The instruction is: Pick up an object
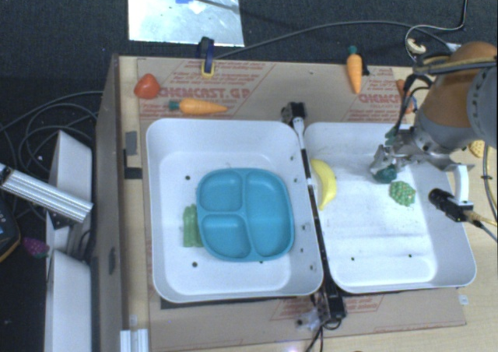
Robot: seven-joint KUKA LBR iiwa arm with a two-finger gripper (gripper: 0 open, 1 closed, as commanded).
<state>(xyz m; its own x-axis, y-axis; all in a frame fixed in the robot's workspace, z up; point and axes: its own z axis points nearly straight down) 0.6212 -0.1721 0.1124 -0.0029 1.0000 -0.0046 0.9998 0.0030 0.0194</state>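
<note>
The gripper is sitting low in the right bin, fingers bunching around a small teal object that's mostly hiding underneath, so can't tell if it's actually clamping. A green lump is lying just beside it, lower right.

I see the gripper low in the right bin, a small teal object at its tip. Green knobbly item just beside that, toward the near wall; banana against the bin's left wall. Left bin carries a blue divided plate.
</note>
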